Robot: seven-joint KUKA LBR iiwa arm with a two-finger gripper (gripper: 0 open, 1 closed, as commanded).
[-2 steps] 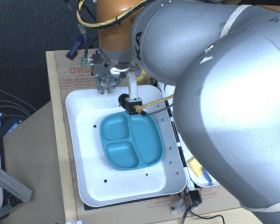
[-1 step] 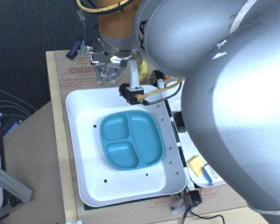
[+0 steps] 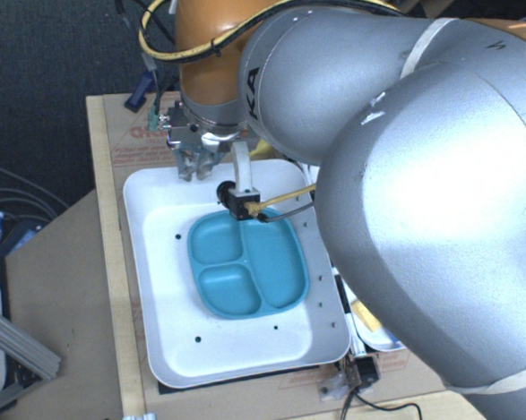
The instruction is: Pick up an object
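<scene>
The tool (image 3: 197,164) hangs over the far rim of the white bin (image 3: 160,284). I cannot tell if it is open or closed, and it is too blurry to see anything in it. The blue plate (image 3: 247,261), with 3 parts, lies flat in the bin. It is near the tool, toward the front of the bench and a bit to the view's right. Its long side runs away from the tool. I think the tool must come forward and go down to the closest rim.

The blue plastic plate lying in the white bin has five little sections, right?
Not quite. The blue plastic plate lying in the white bin has three sections, not five. The camera view shows it.
</scene>
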